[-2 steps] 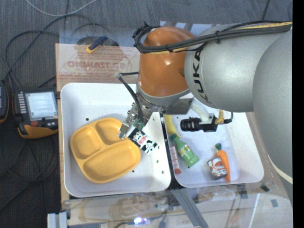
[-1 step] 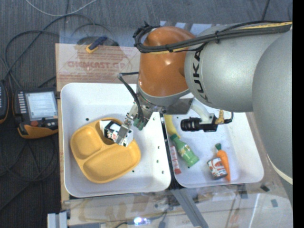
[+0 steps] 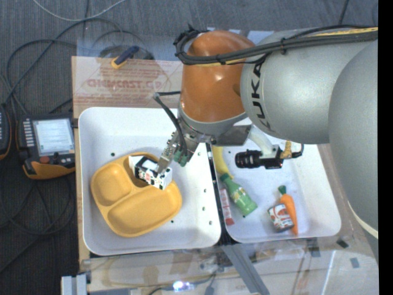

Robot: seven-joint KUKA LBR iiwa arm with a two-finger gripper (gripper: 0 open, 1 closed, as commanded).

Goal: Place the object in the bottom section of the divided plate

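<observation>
Arm [image 3: 295, 72] over black-and-white object [image 3: 153, 173].

There are two white bins [image 3: 206, 229], one yellow divided plate [image 3: 135, 208] and one black-and-white object [image 3: 153, 172]. I count also one green bottle [image 3: 239, 195], one carrot [image 3: 288, 206] and one can [image 3: 279, 217].

The table [image 3: 123, 78] shows as a tan board with faded red lettering along its far edge, and two shallow white bins sit on it side by side, touching at the middle. The left bin [image 3: 116, 125] holds a yellow divided plate [image 3: 138, 211]. The right bin [image 3: 319, 183] holds a green bottle [image 3: 241, 196], a carrot [image 3: 288, 206] and a small can [image 3: 279, 217]. A blue and yellow item [image 3: 124, 56] lies at the board's far edge.
</observation>
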